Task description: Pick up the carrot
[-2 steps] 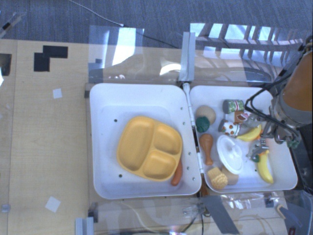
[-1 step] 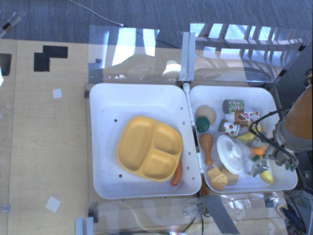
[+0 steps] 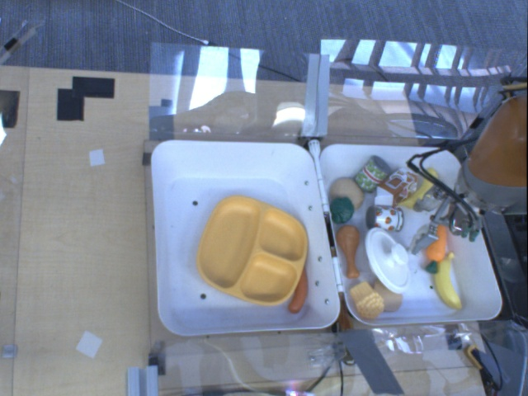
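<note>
Carrot (image 3: 437, 247) lies near the right bin's (image 3: 487, 308) right edge, just above the banana (image 3: 448, 285). Gripper (image 3: 435, 231) hovers over it; claw state: cannot tell. Step: closing in. Next, descend squarely and pinch.

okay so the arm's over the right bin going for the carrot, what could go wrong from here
The carrot lies right against the banana, so the gripper may nudge or grab the banana instead. The white plate sits close on the carrot's other side, and the fingers could catch its rim. The right bin is crowded, so a slip could scatter neighbours.
</note>
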Controlling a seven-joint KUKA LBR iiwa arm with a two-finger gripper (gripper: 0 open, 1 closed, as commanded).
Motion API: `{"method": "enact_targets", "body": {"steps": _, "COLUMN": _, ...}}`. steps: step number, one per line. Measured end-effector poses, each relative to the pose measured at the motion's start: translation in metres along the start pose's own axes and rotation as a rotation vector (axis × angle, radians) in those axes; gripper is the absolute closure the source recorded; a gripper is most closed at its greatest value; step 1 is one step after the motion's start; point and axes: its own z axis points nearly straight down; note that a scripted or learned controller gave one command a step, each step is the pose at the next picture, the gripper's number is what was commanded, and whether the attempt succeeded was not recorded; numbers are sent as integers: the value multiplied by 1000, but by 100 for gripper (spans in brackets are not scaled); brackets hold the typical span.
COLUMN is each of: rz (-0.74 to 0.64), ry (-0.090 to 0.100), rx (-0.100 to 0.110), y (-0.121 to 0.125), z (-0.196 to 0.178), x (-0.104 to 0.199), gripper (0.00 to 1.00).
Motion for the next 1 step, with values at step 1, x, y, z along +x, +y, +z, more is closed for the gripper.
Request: {"method": "enact_targets", "body": {"steps": 1, "rz": 63, "ry": -2, "rx": 0, "y": 11, "z": 6, "x": 40, "gripper": 0}}
